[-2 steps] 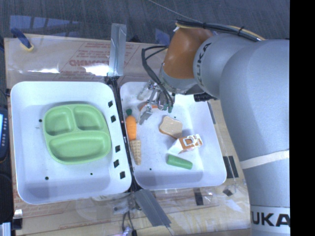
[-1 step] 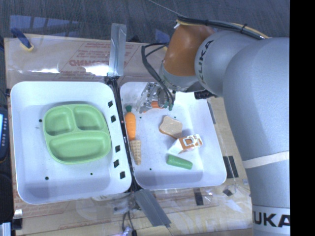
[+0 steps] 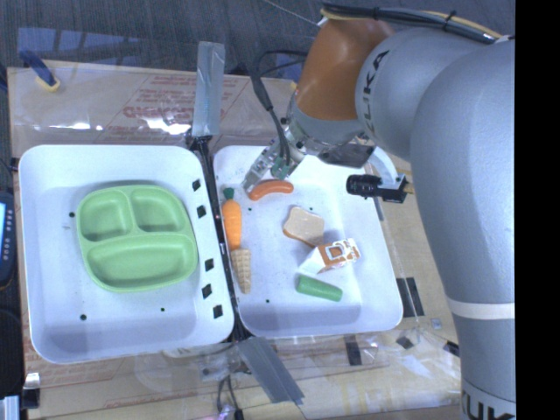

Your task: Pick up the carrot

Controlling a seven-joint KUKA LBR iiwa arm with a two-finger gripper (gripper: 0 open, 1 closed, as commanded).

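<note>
Brown cardboard and strips of grey tape cover the desk (image 3: 105, 103) beneath two shallow white bins set side by side. At nine o'clock, the left bin (image 3: 44, 234) holds a green divided plate (image 3: 136, 236). At the centre, the right bin (image 3: 372, 300) holds the carrot (image 3: 232, 221), which lies lengthwise against the bin's left wall, green top pointing to twelve o'clock. Just below it, toward six o'clock, lies a waffle cone (image 3: 241, 269). An orange sausage (image 3: 270, 189) rests near the bin's top edge, with a slice of bread (image 3: 304, 226), a small carton (image 3: 337, 254) and a green cucumber piece (image 3: 318, 288) trailing toward five o'clock. The claw (image 3: 262, 171) hangs just above the sausage, its tips slightly apart and gripping nothing, apart from the carrot.
</note>
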